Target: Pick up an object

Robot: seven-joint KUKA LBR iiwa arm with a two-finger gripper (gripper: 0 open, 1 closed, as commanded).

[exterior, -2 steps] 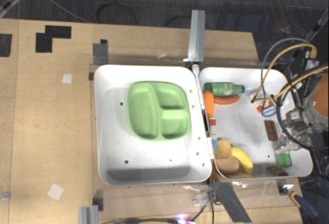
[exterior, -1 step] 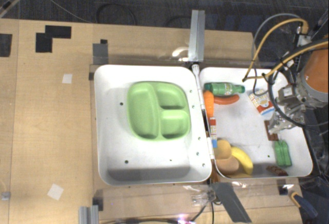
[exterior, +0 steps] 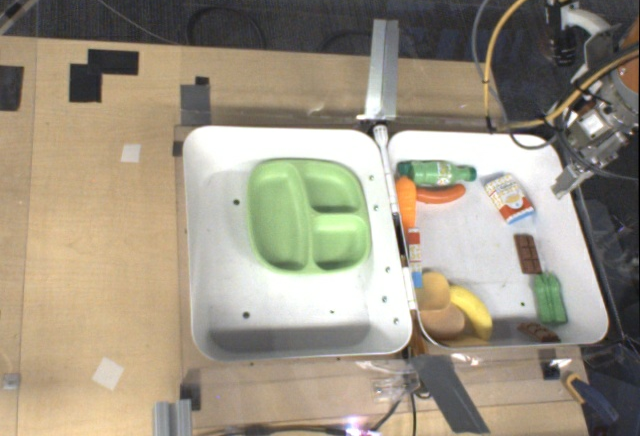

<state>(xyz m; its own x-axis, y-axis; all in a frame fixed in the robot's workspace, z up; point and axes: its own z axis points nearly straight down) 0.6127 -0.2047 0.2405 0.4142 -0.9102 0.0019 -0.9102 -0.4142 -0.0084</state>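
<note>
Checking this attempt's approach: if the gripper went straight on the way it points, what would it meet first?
The gripper points down-left into the right bin. Probably bare bin floor first, just right of the small carton; depth is unclear.

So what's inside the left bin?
The left bin holds one green divided tray, lying upside down or dished; whatever is beneath the tray is covered.

Tray (exterior: 305, 215) in left bin (exterior: 215, 324) — perhaps banana (exterior: 470, 309) right.

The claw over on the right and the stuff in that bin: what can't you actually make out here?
- Claw: small and partly cut off by the right edge; open or shut is unclear.
- Small carton: print too small to read.
- Brown object: partly behind the banana; identity unclear.
</note>
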